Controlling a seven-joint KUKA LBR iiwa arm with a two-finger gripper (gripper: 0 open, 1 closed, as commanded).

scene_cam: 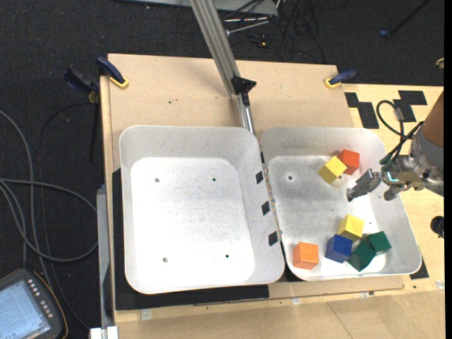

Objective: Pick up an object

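6 blocks lie in the right bin (pixel 395 221): a yellow block (pixel 332 169) and an orange block (pixel 349 159) at the hand's (pixel 364 185) 11 o'clock. Whether it is open, I cannot tell. Best drop squarely over the yellow one, avoiding its neighbour.

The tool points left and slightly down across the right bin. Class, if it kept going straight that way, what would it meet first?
Probably bare floor of the right bin: the tool passes below the yellow block. Its height is unclear.
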